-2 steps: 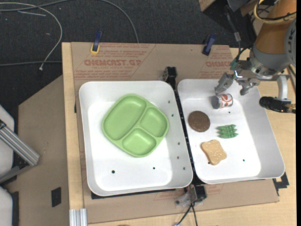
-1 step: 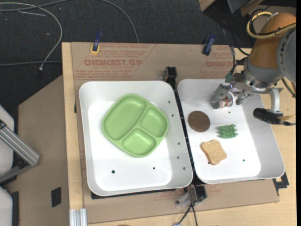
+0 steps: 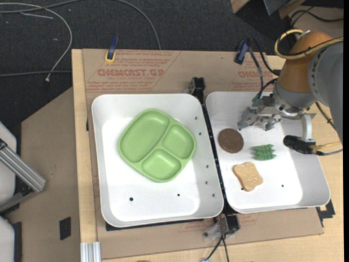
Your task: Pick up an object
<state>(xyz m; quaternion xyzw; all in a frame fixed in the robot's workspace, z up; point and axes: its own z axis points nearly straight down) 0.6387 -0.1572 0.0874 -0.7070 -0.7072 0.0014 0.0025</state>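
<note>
Gripper [image 3: 258, 119], fingers spread, holds nothing; brown cookie [image 3: 231, 140] near, at its 7 o'clock, in right bin [image 3: 305, 192].

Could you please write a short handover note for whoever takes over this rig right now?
End effector: low over the upper part of the right bin; nothing visible between its fingers, and whether they are open or shut cannot be told.
Right bin holds three things, all lying on the bin floor: a brown round cookie, a small green piece to its right, and a slice of toast nearer the front.
Left bin holds a green divided plate.
Done: nothing lifted so far.
Left: grasp one object and raise it; the cookie lies closest to the end effector.
</note>
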